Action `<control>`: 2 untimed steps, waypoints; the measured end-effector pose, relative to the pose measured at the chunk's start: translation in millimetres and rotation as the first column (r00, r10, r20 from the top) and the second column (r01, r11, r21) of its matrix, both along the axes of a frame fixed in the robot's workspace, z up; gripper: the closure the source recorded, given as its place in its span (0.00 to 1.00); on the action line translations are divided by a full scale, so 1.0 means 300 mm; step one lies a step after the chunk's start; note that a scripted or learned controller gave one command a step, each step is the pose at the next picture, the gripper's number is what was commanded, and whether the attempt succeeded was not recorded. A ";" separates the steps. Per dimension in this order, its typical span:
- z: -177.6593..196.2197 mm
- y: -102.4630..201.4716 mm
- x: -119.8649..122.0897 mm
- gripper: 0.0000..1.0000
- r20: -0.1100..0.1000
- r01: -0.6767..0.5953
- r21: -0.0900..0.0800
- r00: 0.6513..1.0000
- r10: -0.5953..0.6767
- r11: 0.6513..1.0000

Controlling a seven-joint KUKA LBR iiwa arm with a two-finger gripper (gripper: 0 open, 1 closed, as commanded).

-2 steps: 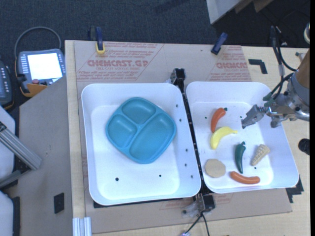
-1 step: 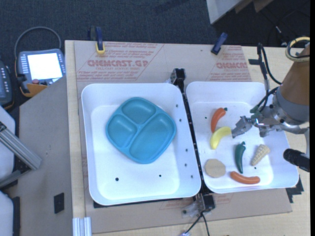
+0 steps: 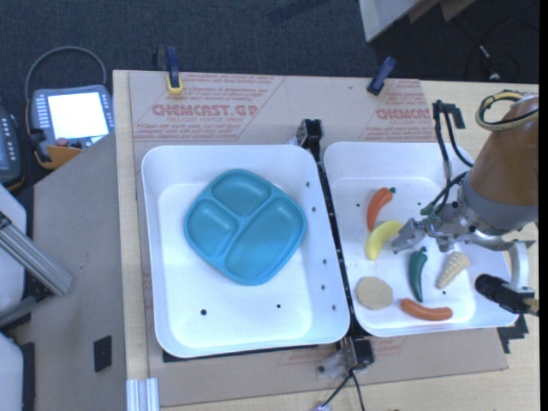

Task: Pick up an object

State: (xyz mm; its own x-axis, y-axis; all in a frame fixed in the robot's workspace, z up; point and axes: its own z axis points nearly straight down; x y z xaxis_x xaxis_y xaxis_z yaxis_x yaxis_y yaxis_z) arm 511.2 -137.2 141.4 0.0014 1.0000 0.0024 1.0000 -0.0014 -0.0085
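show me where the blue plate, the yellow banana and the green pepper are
blue plate [image 3: 246,226], camera view, middle divider.
yellow banana [image 3: 382,239], camera view, mid-body.
green pepper [image 3: 417,272], camera view, mid-body.

Big blue plate with three parts [image 3: 246,226] lying in the left white bin [image 3: 163,178], brown board [image 3: 257,105] with red letters under both bins, yellow clamp [image 3: 174,81] and blue clamp [image 3: 381,74] at its top edge, small lit screen [image 3: 74,114] off to the left

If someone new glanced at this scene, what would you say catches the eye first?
The big blue divided plate lying alone in the left bin. Next, the bright toy food in the right bin: a red pepper, a yellow banana, with the gripper poised beside them.
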 end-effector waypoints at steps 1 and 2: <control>-0.179 0.003 -0.005 0.00 0.001 0.000 0.000 1.000 0.000 1.000; -0.135 0.001 0.000 1.00 0.009 0.001 -0.002 1.000 0.000 1.000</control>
State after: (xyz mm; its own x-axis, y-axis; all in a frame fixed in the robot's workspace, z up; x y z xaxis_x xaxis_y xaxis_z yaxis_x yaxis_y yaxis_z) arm 511.2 -136.8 100.8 0.0019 1.0000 0.0001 1.0000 -0.0019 0.0001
